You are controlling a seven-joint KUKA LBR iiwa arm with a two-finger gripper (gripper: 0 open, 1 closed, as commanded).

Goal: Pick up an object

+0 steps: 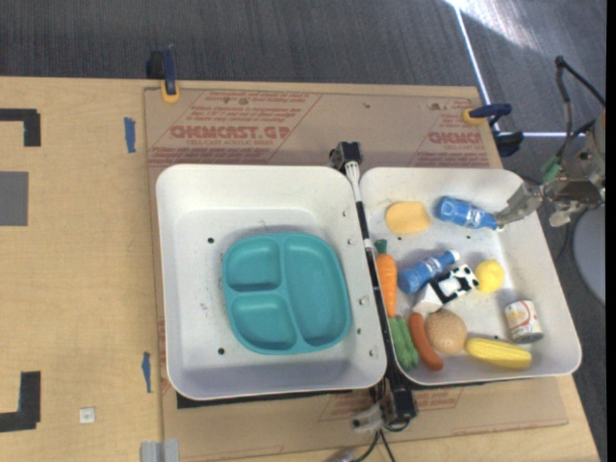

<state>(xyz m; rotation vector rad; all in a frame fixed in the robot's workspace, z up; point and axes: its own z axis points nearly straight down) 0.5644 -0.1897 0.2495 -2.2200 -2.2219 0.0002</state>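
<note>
Grey gripper point(517, 203): at the right bin's point(558, 287) upper right rim; whether its jaws are wide or closed cannot be told.
Blue bottle point(466, 213): lying just left of the jaws, apparently touching.
Yellow lemon point(490, 276): below the jaws, apart.
Teal tray point(285, 293): in the left bin point(183, 258), far left.

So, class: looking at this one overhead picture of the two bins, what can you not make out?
- The claw at the right bin's far edge: too small and blurred to read.
- The arm behind it: cut off by the right edge.
- The label on the small can: too small to read.
- The green vegetable: partly hidden under the red sausage and the bin divider.
</note>
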